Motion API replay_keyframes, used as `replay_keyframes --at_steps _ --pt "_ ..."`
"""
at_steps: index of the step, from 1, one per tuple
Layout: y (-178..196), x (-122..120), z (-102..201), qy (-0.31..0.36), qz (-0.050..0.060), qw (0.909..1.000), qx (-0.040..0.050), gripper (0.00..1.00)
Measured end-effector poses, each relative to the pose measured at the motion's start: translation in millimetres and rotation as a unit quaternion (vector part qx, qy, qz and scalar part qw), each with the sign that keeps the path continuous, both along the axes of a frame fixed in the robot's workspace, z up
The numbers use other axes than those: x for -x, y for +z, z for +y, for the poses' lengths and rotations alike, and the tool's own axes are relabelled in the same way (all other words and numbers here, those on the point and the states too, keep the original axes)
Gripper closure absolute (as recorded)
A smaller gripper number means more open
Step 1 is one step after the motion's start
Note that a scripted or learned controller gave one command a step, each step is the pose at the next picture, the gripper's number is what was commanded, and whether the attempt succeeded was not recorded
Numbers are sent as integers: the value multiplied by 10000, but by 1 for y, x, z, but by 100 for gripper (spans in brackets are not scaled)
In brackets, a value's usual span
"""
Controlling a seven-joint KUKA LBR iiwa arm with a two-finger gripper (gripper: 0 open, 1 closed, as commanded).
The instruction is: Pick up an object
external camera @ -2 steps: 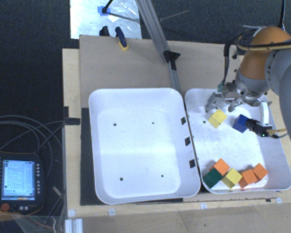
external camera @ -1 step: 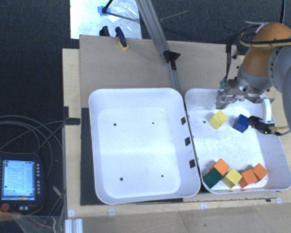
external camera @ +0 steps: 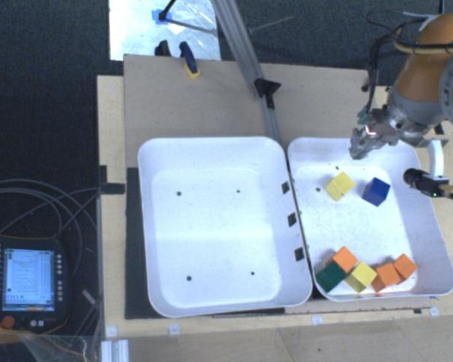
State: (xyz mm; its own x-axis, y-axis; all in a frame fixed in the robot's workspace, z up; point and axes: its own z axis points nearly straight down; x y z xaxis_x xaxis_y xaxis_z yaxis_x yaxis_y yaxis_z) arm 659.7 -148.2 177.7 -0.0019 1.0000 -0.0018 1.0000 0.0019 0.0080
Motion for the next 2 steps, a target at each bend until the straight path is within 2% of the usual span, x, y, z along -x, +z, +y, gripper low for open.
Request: replay_keyframes --at_steps 1,2 --pt "61 -9 6 21 -9 10000 0 100" --pt "107 -7 8 19 -2 10000 -2 100"
